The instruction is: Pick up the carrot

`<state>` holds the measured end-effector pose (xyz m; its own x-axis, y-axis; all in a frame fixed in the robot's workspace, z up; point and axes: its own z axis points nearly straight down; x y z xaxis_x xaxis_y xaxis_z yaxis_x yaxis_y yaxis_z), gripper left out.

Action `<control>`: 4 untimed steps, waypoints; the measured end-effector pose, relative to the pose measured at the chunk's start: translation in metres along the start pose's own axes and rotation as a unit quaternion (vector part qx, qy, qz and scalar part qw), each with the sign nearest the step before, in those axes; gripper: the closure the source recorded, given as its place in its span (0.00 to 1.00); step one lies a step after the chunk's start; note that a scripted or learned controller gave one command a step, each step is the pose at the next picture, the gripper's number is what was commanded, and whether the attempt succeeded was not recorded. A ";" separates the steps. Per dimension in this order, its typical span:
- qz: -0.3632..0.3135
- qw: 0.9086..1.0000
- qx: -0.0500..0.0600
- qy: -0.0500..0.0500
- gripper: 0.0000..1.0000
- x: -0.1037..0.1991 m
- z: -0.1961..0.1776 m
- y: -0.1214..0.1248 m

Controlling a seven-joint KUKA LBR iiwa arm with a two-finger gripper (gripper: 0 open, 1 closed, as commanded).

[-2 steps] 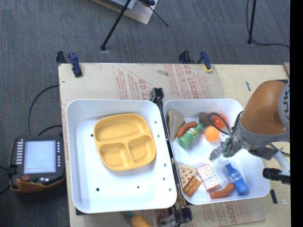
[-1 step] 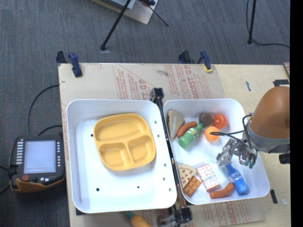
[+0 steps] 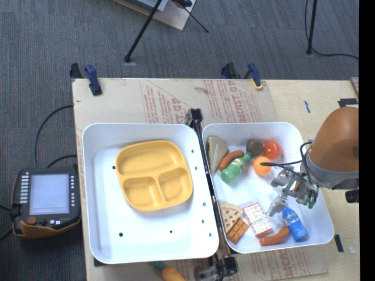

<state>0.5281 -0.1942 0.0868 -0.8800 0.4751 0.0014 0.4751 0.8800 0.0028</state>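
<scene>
two-finger metal gripper (image 3: pixel 285 193) hangs over the right shallow white bin (image 3: pixel 319 224), at the end of the grey arm with its orange band (image 3: pixel 337 142) coming in from the right. fingers (image 3: pixel 276 205) look spread, nothing between them — one points down-left toward the small red-and-white carton (image 3: pixel 257 217), the other reaches up-left toward the orange ball (image 3: pixel 262 165).

just beside the gripper, below and right: a blue plastic bottle (image 3: pixel 293 224), lying tilted. next to it along the bin's near wall, a reddish-orange sausage-shaped piece (image 3: pixel 273 236). left of the carton, a waffle-patterned brown piece (image 3: pixel 234 226).

further up the bin: green bottle (image 3: pixel 235 168) lying on its side, a second orange-red sausage shape (image 3: pixel 231 158) touching it, a tan wedge (image 3: pixel 215 150) against the left wall, a dark brown lump (image 3: pixel 254 147) and a red tomato-like ball (image 3: pixel 272 150) near the far wall.

the carrot — an orange tapered toy with a green top (image 3: pixel 167 271) — lies outside both bins, on the cardboard-covered bench (image 3: pixel 146 98), just below the near edge of the left white bin (image 3: pixel 99 227). well apart from the gripper.

left bin holds a yellow three-compartment plastic tray (image 3: pixel 154 174).
</scene>
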 end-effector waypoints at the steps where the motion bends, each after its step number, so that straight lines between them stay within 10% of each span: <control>1: 0.143 0.990 0.000 -0.001 0.00 -0.045 -0.001 0.026; 2: 0.251 0.968 0.011 0.011 0.00 -0.074 0.004 0.053; 3: 0.251 0.968 0.001 0.001 1.00 -0.080 -0.010 0.057; 4: 0.189 0.982 0.001 0.002 1.00 0.023 0.001 0.039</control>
<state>0.5265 -0.1490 0.0862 -0.6414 0.7672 0.0054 0.7672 0.6414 -0.0013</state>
